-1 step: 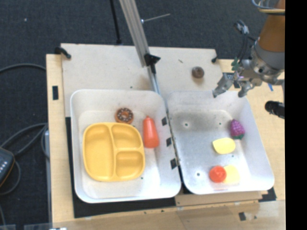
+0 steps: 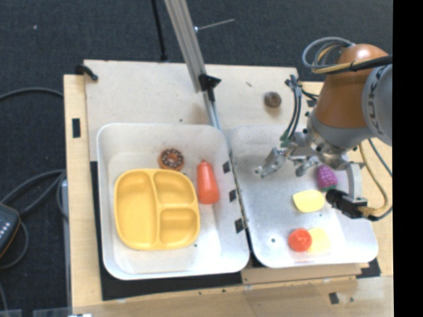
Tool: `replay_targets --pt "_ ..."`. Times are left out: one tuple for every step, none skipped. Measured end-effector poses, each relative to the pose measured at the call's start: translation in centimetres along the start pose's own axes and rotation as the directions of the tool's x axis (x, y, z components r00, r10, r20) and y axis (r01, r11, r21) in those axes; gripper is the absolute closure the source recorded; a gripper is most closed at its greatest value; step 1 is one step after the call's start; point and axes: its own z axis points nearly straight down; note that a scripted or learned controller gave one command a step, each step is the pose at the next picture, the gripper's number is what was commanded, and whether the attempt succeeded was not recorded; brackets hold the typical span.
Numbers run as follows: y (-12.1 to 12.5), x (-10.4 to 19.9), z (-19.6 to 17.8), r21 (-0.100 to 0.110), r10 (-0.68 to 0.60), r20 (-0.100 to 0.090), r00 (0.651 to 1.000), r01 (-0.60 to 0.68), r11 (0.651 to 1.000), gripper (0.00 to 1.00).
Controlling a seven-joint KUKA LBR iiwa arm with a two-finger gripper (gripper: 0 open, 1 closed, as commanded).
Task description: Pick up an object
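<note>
Gripper hangs over the right bin, near its far side, and we see its two metal fingers spread apart with nothing between them. Just right of it, tucked beside the arm's wrist, lies a purple object. Nearer us in that bin we find a pale yellow piece, then a red ball touching a yellow block. In the left bin we see a yellow divided tray, a brown doughnut and an orange bottle-like piece.
</note>
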Motion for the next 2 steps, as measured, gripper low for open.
replay_targets --pt "-6.4 -0.4 5.7 -0.001 0.008 0.002 1.0 -0.008 1.0 0.0" --pt "-8.2 -0.6 11.4 -0.01 0.007 0.005 1.0 -0.007 1.0 0.0"
